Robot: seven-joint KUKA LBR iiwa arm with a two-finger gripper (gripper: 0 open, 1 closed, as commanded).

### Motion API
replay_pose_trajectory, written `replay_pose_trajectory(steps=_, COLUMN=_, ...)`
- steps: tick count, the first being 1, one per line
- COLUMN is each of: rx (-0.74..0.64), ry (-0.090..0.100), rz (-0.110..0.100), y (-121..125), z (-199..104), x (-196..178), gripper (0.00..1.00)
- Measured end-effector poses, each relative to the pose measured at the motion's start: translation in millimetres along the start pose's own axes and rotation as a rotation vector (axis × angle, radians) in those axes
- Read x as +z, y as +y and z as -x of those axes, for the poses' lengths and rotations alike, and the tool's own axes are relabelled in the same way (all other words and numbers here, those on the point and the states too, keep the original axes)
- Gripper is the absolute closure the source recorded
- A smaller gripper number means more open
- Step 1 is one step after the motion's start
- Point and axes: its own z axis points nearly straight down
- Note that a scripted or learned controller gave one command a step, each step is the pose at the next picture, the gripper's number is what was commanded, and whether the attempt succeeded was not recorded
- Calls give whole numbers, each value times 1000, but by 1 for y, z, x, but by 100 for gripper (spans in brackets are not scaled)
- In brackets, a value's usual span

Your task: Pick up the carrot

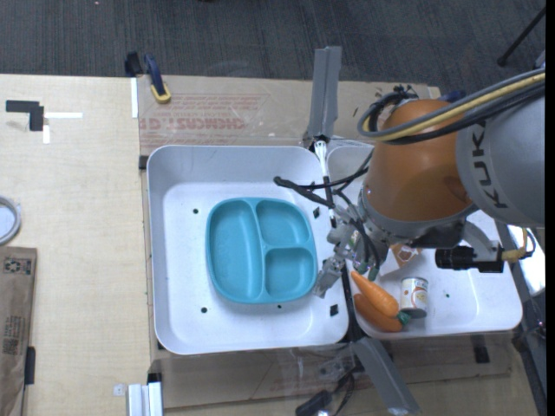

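While the arm (434, 167) leans in from the right, its big orange band sits over the seam between the two white bins and hides much of the right one. Below that band the end effector (351, 263) hangs among a tangle of black cables, low over the right bin's (468, 315) left edge — I cannot tell from where I stand whether it is wide or narrow, as the wrist and wiring cover it. The carrot (375, 297) lies in the right bin, near its front left corner, slanting from upper left down to lower right, its thin end pointing up toward the end effector and seeming to sit just beneath it. Whether the two touch I cannot say; nothing shows it being gripped. Just beside the carrot's fat end stands a small can (414, 295) with a pale label, close enough that they may be touching.

The left bin (173, 258) holds a blue plate (260, 250) with three sections, lying flat a little right of the bin's middle and well apart from the carrot. Both bins rest on the tabletop (69, 215), a pale wooden surface with a sheet of brown cardboard (217, 111) behind them. At the far left edge — partly cut off — sits a roll of tape (7, 222).
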Motion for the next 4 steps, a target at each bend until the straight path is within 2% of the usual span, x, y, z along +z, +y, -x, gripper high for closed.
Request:
replay_pose_trajectory(steps=1, rx=-129, ry=-5, rz=2, y=51, z=115, x=-114, gripper=0)
replay_pose_trajectory(steps=2, rx=-62, ry=-6, rz=1, y=-48, z=152, x=-159, gripper=0)
replay_pose_trajectory(steps=3, rx=-429, ry=0, rz=1, y=-99, z=76, x=-36, gripper=0)
replay_pose_trajectory(steps=4, rx=-425, ry=-3, rz=2, y=-99, z=78, x=-45, gripper=100)
